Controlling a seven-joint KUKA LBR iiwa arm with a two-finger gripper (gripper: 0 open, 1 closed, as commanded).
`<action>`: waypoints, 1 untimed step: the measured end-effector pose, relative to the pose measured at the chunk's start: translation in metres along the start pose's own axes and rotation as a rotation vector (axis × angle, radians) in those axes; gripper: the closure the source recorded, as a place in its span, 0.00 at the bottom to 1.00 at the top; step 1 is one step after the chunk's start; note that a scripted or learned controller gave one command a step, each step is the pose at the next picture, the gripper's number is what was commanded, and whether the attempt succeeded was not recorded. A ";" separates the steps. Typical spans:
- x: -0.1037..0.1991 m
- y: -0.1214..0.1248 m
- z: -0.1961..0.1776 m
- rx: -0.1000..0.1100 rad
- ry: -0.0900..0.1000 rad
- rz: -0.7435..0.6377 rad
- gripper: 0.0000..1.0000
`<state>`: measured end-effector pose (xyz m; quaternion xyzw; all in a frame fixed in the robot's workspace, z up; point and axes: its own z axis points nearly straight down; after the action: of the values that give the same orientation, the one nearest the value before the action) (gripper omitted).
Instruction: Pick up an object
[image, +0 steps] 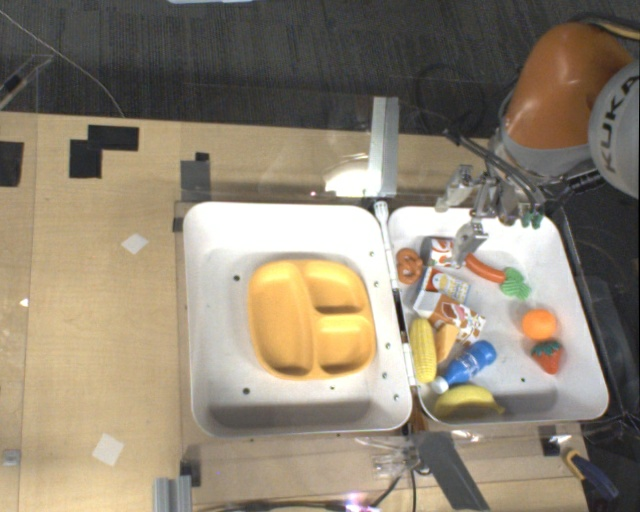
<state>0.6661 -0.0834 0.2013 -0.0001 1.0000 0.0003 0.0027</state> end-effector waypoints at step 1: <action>-0.001 -0.016 0.095 0.002 0.011 0.417 0.00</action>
<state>0.6673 -0.0995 0.1060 0.2070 0.9783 -0.0003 -0.0032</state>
